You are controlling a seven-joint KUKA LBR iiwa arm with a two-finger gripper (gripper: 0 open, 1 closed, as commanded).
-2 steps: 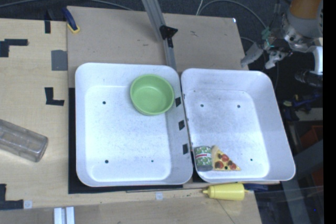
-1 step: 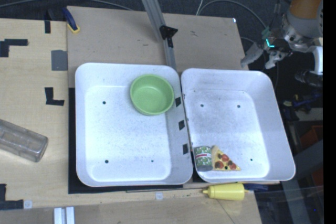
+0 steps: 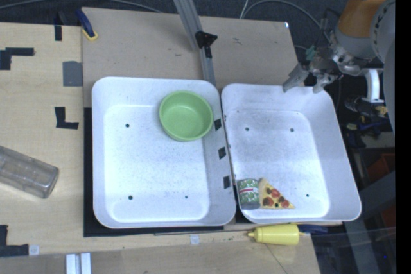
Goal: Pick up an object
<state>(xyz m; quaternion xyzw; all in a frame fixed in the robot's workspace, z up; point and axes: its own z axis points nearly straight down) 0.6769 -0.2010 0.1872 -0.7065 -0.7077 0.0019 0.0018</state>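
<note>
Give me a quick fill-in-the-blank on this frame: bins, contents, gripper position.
1. The green bowl sits in the ____ bin of the camera view.
2. The toy pizza slice lies in the right bin, right beside a small ____ can.
3. The yellow bottle lies on the bench, outside the right bin's ____ edge.
4. The gripper is over the right bin's far ____ corner.

Missing words: left; green; near; right

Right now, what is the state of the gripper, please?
The gripper hovers over the right bin's far corner; whether it is open or closed cannot be told.
</note>
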